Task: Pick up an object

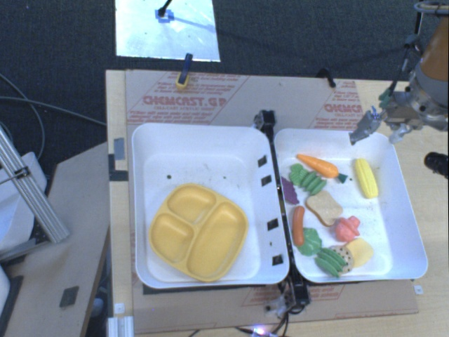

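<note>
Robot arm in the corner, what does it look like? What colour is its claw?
The arm is grey with an orange band above the wrist. Thin dark cables run down beside it. Its claw has two grey metal fingers on a blocky silver-grey body.

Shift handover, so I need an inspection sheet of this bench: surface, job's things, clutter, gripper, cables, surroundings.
Surface: bench covered by printed sheet, bearing left bin and right bin side by side.
Job's things: in right bin, toy foods: carrot, corn cob, bread slice, green pieces, sausage.
Clutter: yellow divided tray in left bin; blue-yellow clip at the bench's far edge.
Gripper: gripper above the right bin's far rim, fingers spread, holding nothing.
Cables: dark cables at left; wires at the bench's near edge.
Surroundings: dark carpet, shiny plate, aluminium frame.
</note>
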Controlling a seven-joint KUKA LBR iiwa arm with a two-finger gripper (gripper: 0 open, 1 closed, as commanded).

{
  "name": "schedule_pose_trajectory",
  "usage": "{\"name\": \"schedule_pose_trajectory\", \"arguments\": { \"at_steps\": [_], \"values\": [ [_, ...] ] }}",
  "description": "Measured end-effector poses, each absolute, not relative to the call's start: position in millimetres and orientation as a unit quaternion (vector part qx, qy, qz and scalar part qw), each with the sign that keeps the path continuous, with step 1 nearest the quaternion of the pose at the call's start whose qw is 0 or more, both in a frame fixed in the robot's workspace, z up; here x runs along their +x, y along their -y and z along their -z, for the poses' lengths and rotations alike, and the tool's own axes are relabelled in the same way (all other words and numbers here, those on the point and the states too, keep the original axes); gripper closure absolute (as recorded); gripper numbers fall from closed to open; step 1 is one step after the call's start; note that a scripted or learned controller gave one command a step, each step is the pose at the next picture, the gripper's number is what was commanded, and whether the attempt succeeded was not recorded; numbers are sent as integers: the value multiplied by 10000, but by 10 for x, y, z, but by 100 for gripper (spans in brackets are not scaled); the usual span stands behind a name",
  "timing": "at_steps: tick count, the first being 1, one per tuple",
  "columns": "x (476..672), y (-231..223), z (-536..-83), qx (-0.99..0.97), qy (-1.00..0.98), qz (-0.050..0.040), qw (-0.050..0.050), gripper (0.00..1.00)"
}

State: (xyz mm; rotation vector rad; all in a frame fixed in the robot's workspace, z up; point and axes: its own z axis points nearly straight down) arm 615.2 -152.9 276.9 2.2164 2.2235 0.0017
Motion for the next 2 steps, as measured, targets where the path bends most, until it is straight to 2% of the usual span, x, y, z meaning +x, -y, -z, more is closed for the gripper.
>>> {"name": "schedule_pose_trajectory", "arguments": {
  "at_steps": [1, 2],
  "values": [
    [5653, 1685, -1793, 7078, -7064, 23, -36, 0],
    [4812, 1909, -1114, 7089, -7053, 25, -43, 0]
  ]
}}
